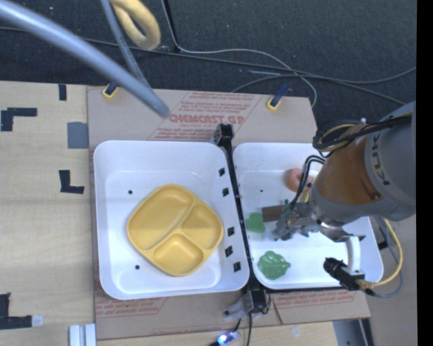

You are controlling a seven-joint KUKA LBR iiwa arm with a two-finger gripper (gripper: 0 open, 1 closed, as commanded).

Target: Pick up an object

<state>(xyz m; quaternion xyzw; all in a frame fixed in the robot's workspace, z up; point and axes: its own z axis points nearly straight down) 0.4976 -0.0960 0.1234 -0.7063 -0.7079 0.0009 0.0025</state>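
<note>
Hand [287,226] low in the right bin [365,267] near a small green piece [255,222], finger state impossible to tell.

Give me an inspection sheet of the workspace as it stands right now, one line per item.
Surface: two white bins side by side on a cardboard sheet laid over the bench; left bin, right bin.
Job's things: in the right bin, a larger green object near the front, a smaller green object by the divider, a pinkish object partly hidden by the arm.
Clutter: yellow divided tray in the left bin.
End effector: low in the right bin, between the green objects; nothing seen held.
Cables: black leads cross the dark floor behind the bench; more on the arm.
Surroundings: grey pole and yellow loop at upper left.
</note>
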